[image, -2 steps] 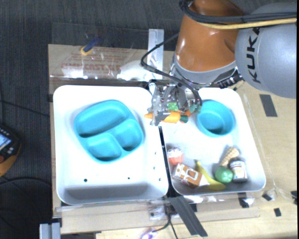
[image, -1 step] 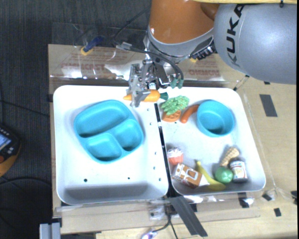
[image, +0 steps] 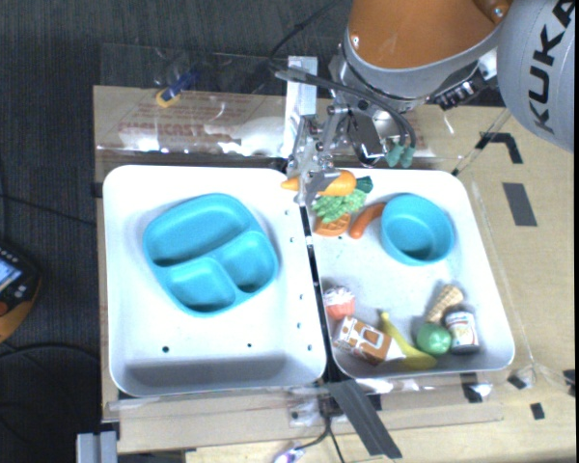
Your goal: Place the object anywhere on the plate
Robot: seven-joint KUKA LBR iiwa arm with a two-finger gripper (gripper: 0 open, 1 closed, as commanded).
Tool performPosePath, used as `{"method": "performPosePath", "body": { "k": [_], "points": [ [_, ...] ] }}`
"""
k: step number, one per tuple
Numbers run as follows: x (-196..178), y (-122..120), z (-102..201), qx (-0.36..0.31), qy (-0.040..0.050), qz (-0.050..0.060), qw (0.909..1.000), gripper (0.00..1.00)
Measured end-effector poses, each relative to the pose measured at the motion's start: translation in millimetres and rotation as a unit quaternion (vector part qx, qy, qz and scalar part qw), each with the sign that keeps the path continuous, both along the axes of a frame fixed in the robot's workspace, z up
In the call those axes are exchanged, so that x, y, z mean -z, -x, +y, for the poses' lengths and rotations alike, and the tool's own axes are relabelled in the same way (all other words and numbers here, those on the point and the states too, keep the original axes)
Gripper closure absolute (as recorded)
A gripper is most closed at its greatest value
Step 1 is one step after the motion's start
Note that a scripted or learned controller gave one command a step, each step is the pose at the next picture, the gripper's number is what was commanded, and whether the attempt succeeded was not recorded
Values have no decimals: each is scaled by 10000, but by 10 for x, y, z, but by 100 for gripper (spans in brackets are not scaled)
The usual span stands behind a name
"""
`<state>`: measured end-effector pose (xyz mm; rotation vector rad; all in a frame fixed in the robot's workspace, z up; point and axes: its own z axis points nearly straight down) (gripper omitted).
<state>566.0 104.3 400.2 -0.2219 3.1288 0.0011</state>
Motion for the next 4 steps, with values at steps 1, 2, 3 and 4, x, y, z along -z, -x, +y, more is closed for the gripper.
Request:
{"method": "performPosePath", "body": {
  "k": [1,2,3,4],
  "points": [
    [-471,98,270,-1372,3,-5,9905,100],
    [-400,-118,327,-2652,9,0,9642,100],
    [-575,-117,422,-3869,8,-7,9221,100],
    [-696,-297,496,-4862,9,-7,8738,100]
  ]
}}
